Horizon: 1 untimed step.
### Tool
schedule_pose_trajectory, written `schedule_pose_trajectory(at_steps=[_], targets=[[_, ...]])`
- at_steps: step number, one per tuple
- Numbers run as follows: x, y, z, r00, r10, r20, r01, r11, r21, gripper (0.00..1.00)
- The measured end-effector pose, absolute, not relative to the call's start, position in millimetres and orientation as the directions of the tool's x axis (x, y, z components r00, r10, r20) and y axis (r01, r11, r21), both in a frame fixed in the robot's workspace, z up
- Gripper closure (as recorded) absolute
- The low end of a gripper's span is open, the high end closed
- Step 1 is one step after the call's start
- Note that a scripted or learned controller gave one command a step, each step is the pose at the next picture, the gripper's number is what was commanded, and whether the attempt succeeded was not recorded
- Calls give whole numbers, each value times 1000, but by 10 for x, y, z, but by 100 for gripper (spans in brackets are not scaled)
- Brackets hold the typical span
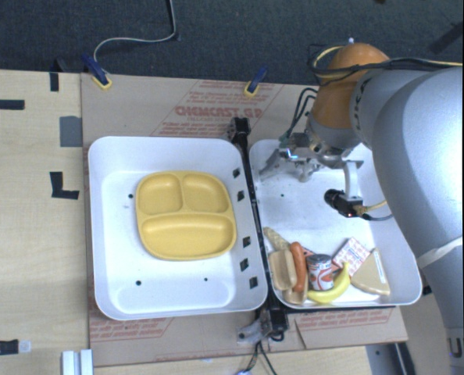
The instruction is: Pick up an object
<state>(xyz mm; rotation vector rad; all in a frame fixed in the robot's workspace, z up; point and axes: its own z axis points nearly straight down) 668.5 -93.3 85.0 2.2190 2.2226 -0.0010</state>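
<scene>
You see the grey arm (419,155) reaching in over the right bin (294,209), its pincer (294,161) low over that bin's far end, and you cannot tell how it is set or whether it has hold of anything. Left of the pincer, well apart, the left bin (115,233) bears a yellow divided plate (187,214). Nearer you than the pincer, at the right bin's near end, a hot dog (288,268), a banana (331,288), a small can (319,269), a cheese wedge (371,276) and a red-and-white packet (351,251) lie crowded together.
</scene>
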Motion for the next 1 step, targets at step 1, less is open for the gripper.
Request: schedule_pose_trajectory(at_steps=[1], targets=[[6688,-933,955,-2,1000,-2,1000,2,2,100]])
